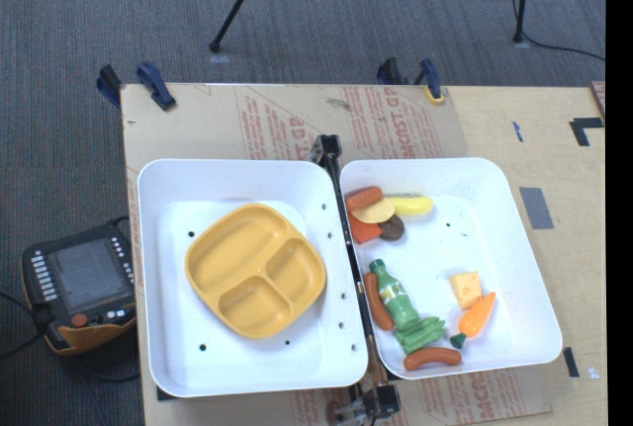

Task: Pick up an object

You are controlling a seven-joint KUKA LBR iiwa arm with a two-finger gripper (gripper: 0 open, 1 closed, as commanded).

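Overhead view of a bench (475, 118) with two white bins side by side. In the left bin (148, 216), a yellow tray (255, 271) with three compartments. In the right bin (516, 207), a scatter of toy food: a green bottle (394, 296) near the middle, touching a hot dog (376, 301) on its left; a carrot (477, 315) and a cheese cube (466, 290) just beside each other at the right; a sausage (432, 358) by the near rim; a banana (410, 207) in a tight cluster by the far rim.

Gripper state: cannot tell.

Judged as the opening step, nothing yet lifted. Next move likely calls for reaching over the right bin, choosing a piece apart from its neighbours, such as the sausage, descending with room on both sides, then closing and lifting.
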